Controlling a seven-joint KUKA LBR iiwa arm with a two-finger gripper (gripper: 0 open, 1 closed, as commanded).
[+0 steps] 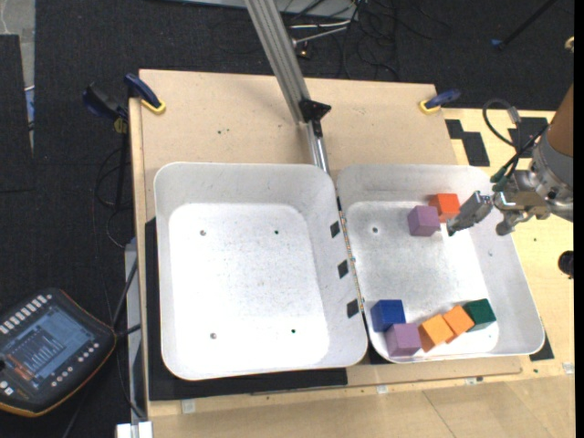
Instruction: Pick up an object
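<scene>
Several small cubes lie in the right white bin (511, 281). An orange cube (447, 204) and a purple cube (422, 220) sit side by side near its far right. Along its near edge lie a blue cube (388, 314), a second purple cube (404, 338), a second orange cube (438, 328) and a green cube (478, 315). My gripper (476, 215) hangs over the bin's right side, just right of the far orange cube, its tip close to that cube. I see nothing held in it.
The left white bin (173, 245) lies beside the right one on the wooden bench. A slanted metal pole (278, 48) ends near the bins' far junction. Clamps sit at the bench's far corners, and a teach pendant (46, 349) lies at lower left.
</scene>
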